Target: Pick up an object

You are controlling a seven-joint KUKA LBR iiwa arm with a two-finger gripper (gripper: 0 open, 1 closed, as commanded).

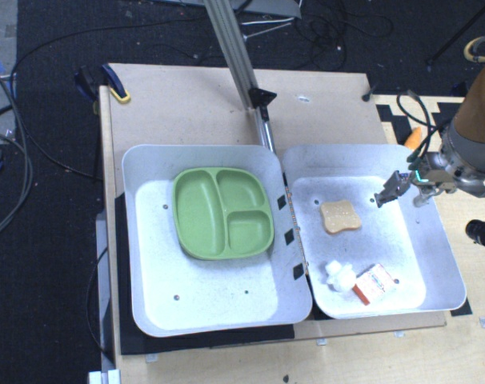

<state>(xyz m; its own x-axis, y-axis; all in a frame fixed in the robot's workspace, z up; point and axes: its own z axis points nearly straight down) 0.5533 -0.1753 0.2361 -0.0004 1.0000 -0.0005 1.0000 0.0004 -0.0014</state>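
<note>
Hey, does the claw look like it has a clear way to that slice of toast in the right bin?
Probably yes. The claw hangs over the right bin, just right of the toast, which lies flat and apart from the white lump and the red-and-white carton. Nothing stands between them.

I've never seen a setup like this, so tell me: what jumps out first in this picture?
A bright green divided plate sits in the left white bin, the strongest colour on the bench. In the right bin lie a slice of toast, a small white object and a red-and-white packet. The gripper hangs over that bin's far right side.
</note>
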